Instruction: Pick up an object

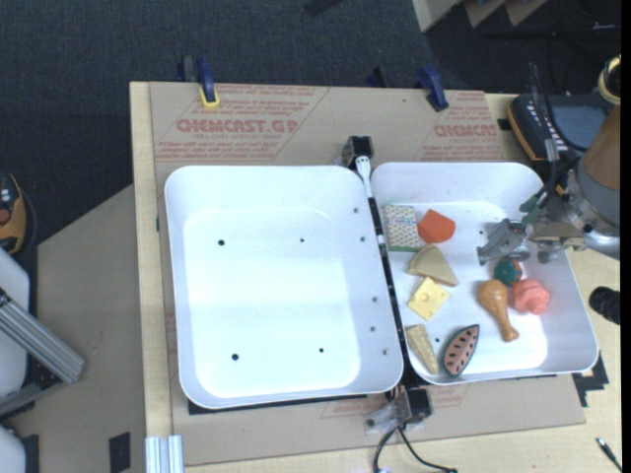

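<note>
We read red "CHEMCAST G.P" printing, in the upper middle of the frame, on the brown protective paper (246, 116) covering the bench, repeated partly legibly at the upper right, with smaller lines too small to read.

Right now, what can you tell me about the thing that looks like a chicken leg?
The chicken drumstick looks like a plastic toy, glossy orange-brown. Its fat round end points up toward the green piece, and its thin bone end points down-right. It lies flat in the right bin, close beside the pink piece, just below the gripper.

glossy white plastic bins (266, 190), matt cardboard bench (158, 166)
</note>
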Controlling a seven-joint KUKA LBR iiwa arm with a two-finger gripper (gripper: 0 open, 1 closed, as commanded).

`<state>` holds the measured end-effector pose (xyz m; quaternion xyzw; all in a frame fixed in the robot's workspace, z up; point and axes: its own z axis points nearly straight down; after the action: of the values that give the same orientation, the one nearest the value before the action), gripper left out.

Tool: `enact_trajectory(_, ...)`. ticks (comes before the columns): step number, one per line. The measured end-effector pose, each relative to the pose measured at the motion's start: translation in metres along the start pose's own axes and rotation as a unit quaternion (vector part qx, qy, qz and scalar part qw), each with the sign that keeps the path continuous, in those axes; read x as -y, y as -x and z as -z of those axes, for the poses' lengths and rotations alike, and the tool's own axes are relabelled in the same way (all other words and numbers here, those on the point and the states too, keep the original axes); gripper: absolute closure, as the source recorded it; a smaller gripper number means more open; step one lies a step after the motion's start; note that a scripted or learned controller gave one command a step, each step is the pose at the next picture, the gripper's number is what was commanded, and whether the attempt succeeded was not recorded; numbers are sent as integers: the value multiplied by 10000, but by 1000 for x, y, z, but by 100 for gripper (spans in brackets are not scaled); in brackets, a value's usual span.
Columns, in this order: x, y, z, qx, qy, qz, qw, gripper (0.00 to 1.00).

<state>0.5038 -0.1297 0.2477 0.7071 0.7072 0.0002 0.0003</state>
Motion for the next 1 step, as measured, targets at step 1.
enact_trajectory(1,-48,-21,-135,-14,-37,16,10000,0)
